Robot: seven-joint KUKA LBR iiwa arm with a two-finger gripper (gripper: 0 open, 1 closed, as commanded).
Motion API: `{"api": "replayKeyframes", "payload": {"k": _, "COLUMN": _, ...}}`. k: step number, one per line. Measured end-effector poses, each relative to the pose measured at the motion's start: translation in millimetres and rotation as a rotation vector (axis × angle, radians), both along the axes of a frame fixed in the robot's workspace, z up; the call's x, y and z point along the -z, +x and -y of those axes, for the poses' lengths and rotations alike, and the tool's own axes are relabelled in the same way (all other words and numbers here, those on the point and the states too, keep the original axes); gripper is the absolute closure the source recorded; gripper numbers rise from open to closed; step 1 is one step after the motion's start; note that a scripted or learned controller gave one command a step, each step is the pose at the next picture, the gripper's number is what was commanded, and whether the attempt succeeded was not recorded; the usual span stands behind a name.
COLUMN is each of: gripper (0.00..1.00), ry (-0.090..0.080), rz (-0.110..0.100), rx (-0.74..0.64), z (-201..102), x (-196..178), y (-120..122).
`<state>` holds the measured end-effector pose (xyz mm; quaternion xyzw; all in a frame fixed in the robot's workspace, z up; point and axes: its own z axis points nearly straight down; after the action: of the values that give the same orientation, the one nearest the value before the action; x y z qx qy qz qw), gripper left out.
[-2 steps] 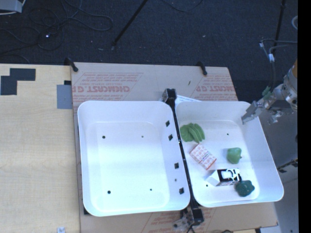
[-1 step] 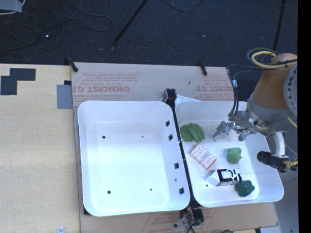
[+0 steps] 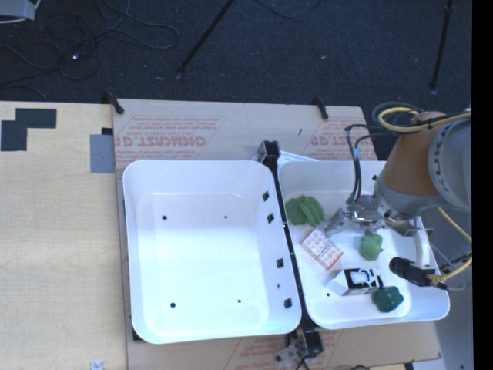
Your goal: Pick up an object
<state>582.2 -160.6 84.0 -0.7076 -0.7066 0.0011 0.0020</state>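
Note:
The right bin (image 3: 308,177) holds several small objects. A light green ridged item (image 3: 304,209) lies near its left wall. Below that lies a red and white packet (image 3: 321,249). A small green pepper-like piece (image 3: 370,246) sits right of the packet, with a black and white box (image 3: 359,280) and a dark green lump (image 3: 387,298) near the front rim. My gripper (image 3: 348,219) hangs low over the middle of this bin, between the ridged item and the pepper-like piece, just above the packet. Nothing shows as held.
The left bin (image 3: 146,206) stands beside the right one, parted by a black divider strip (image 3: 281,237). Both rest on a cardboard sheet (image 3: 177,129) on the wooden bench. The arm's orange band (image 3: 407,168) and cables (image 3: 356,160) overhang the right bin's far right.

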Motion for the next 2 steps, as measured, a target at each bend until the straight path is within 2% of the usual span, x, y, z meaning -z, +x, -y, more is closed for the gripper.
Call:
{"api": "replayKeyframes", "payload": {"k": 1, "gripper": 0.0, "ry": -0.002, "rz": -0.001, "rx": 0.003, "z": 49, "x": -3, "y": -25}}
{"api": "replayKeyframes", "payload": {"k": 2, "gripper": 1.0, "ry": -0.001, "rz": 0.003, "rx": 0.002, "z": 47, "x": -15, "y": -23}}
